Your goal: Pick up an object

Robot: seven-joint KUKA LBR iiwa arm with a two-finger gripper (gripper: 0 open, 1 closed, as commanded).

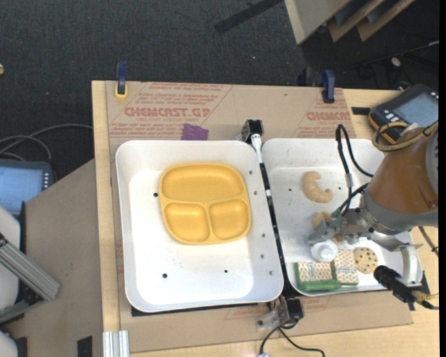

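The gripper (333, 229) hangs low in the right bin (289, 157) over a crowded cluster (croissant (316, 186), cookie (364, 259), green packet (319, 274)), so it could nudge things aside instead of grabbing.

Dark carpet floor (63, 42) around a light wooden bench (104, 209), clutter at the edges.

Brown protective sheet (209, 104) with red print across the benchtop, pinned at the far edge by two blue clamps (122, 77) (327, 84). Grey cable (42, 136) looping over the carpet at left, beside a blue-lit screen (24, 185) and a grey metal rail (28, 268). Pale wooden furniture (348, 17) at top right. Even, soft overhead light.
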